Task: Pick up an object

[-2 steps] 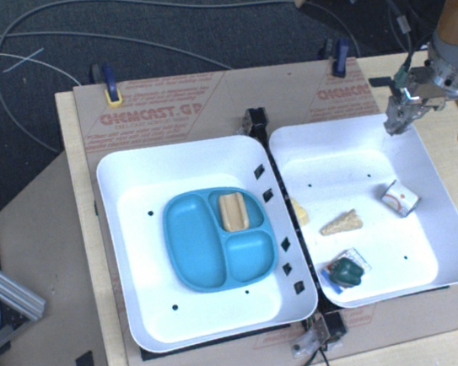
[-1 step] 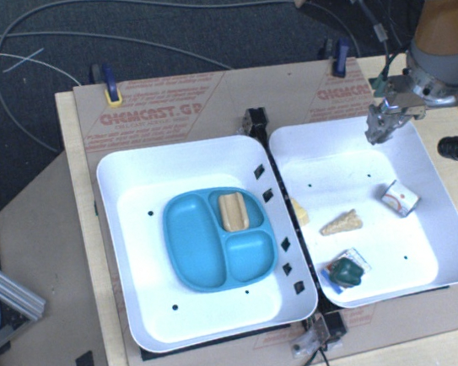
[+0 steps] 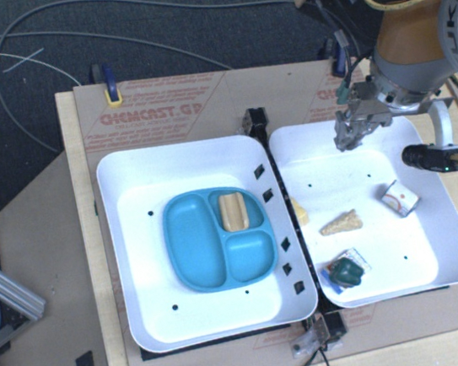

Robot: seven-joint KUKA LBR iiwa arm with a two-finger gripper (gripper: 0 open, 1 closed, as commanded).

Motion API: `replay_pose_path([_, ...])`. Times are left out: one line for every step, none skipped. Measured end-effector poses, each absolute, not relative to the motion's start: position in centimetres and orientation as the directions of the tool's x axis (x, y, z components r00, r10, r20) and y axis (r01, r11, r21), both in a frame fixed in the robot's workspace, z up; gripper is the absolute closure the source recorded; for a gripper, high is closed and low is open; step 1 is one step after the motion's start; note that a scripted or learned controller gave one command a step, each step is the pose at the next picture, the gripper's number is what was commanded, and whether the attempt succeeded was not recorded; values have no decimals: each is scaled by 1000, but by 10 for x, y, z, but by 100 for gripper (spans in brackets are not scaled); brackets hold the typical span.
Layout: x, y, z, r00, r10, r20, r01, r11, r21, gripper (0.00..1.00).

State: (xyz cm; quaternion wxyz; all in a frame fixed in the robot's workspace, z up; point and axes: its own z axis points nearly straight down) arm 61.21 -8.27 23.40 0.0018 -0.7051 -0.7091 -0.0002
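Reading "CHEMCAST GP" on board; gripper above right bin.

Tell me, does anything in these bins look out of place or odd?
One thing: a small yellow piece sits at the left edge of the right bin, against the divider, apart from the wedge, green packet and small box. The blue tray lies slightly askew in the left bin, a tan block in one compartment.

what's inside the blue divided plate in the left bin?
One tan, oblong block lies in the upper-right compartment of the blue divided plastic plate. The large left compartment and lower-right compartment show bare blue. Whatever sits under the block is covered.
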Motion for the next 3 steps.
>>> replay_pose_path([609, -36, 232, -5, 1000, 3, 1000, 5, -2, 100])
replay_pose_path([592, 22, 223, -5, 1000, 2, 1000, 5, -4, 100])
replay_pose_path([581, 70, 215, -5, 1000, 2, 1000, 5, -4, 100])
